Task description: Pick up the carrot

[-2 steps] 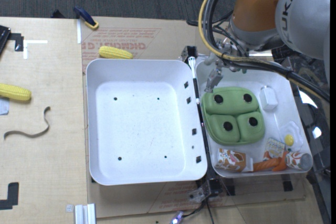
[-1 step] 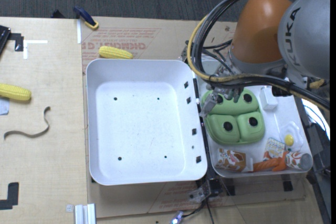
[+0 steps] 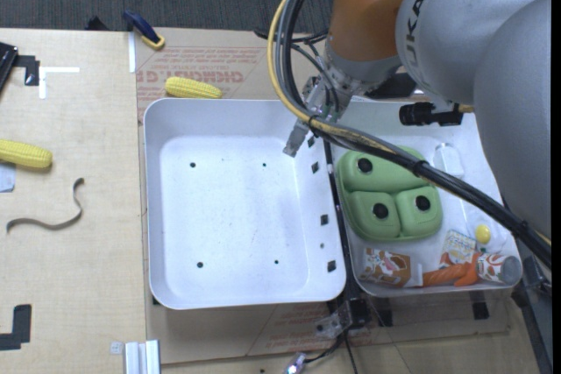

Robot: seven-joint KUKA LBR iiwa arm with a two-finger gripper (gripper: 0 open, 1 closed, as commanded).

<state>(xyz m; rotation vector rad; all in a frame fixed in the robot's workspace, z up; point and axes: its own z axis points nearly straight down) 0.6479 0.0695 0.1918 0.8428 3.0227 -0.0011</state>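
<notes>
Looming over the right bin [image 3: 491, 188], the arm [image 3: 473, 22] blocks its end effector, so I cannot tell its state. Reaching is the step in hand; next it must descend to the carrot [image 3: 451, 276] at the near edge.

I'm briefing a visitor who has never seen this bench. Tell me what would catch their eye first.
The big grey arm with its orange band fills the upper right, cables looping down over the right bin. In that bin sits a green moulded piece, with the orange carrot along the near edge. Two yellow corn cobs lie outside, beyond and left of the left bin.
</notes>
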